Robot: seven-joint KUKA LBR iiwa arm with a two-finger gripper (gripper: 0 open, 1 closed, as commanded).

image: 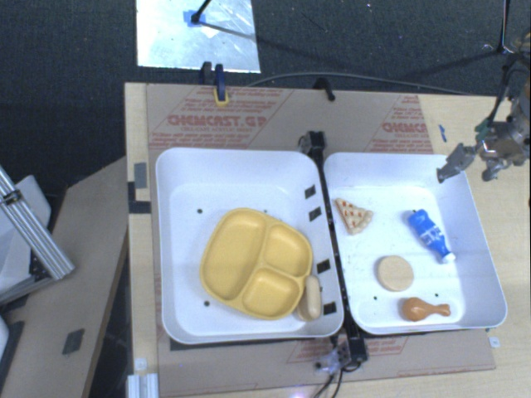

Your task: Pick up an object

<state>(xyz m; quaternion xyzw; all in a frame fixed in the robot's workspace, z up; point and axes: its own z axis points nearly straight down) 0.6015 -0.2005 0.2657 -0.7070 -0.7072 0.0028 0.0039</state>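
Gripper (471, 171) at the far right corner of the right bin (390, 169), above the rim, fingers spread apart, nothing between them. In that bin, four small things, all well apart from the gripper. Bottle (429, 235), blue, nearest to the gripper, by the right wall, lying flat; long axis slanting from far left to near right, white cap at the near right end. Wedge (353, 216), tan and waffle-patterned, flat beside the left wall, toward the far side; hard to tell which corner leads. Disc (395, 273), pale tan, round, flat around mid-floor, between wedge and drumstick, apart from both. Drumstick (425, 309), orange-brown, close to the near edge; long axis along that edge, thick end to the left, thin bone end pointing right. In the left bin (166, 222), a yellow tray (257, 262) with three compartments, turned at a slant, filling the near middle of the floor. Roll (311, 297), beige, just beside the tray's near right corner and touching it, close to the bin's right wall; long axis from far to near. Both bins side by side on a brown board (249, 114) with red lettering.
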